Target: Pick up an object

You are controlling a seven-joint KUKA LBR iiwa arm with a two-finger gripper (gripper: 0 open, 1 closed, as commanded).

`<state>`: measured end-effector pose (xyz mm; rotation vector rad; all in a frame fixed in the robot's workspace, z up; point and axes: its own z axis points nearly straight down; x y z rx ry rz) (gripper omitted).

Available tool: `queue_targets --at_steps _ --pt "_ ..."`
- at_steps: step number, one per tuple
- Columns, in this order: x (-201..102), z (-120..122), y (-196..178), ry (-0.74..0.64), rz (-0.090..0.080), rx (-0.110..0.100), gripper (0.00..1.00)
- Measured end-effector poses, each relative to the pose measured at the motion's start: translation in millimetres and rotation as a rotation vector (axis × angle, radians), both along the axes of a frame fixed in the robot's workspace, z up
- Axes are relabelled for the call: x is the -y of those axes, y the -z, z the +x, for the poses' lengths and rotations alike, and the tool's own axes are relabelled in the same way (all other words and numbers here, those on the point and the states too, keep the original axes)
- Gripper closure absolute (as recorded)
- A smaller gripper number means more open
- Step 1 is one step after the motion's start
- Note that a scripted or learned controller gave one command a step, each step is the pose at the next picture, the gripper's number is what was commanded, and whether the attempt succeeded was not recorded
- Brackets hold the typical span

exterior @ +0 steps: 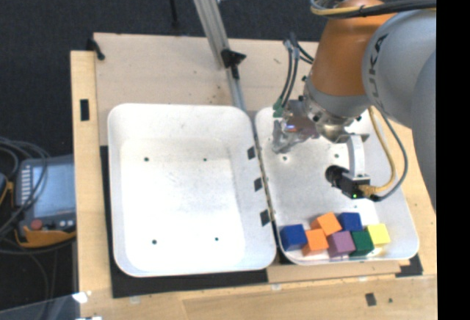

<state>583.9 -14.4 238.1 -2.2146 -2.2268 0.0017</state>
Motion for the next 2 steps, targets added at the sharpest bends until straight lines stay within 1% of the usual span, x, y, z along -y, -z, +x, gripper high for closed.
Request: queue_targets --at_steps 1,2 --pt "-46 0 8 0.000 0.000 -0.001 1.00" --pt "-101 9 -6 -0.003 0.002 0.004 1.00"
